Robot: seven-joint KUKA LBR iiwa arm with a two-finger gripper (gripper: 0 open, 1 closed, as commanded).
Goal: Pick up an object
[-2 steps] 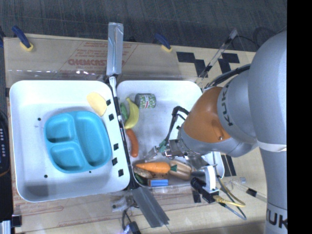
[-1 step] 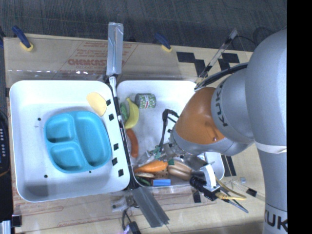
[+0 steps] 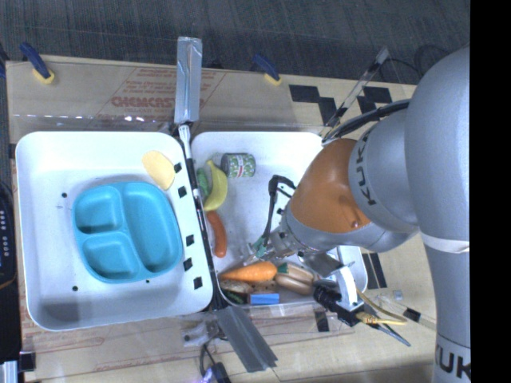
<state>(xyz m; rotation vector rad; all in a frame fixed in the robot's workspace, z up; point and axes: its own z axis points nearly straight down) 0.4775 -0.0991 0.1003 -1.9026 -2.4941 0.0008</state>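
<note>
Toys crowd the right bin [image 3: 307, 144], and the arm [image 3: 375, 190] leans over its lower half from the right, with the tool [image 3: 275, 247] low among them; it sits under the orange wrist, so I cannot tell how it is set or whether it has anything. Just beside it, near the bin's lower edge, lies a carrot [image 3: 250, 274], the likeliest thing to lift, with a blue block [image 3: 263, 298] touching it below and a brown piece [image 3: 297, 278] against its right end. A sausage [image 3: 216, 234] lies along the divider, a banana [image 3: 215, 186] above it, and a small green can [image 3: 238, 165] near the top wall. The left bin [image 3: 32, 214] carries a blue divided tray [image 3: 128, 231] and a yellow slice [image 3: 159, 169]. The carrot looks like light, stiff, smooth plastic, so it would probably slip if pinched at the tapered tip; taking it across the thick middle, at right angles to its length, seems safest, though close neighbours leave little room there.
</note>
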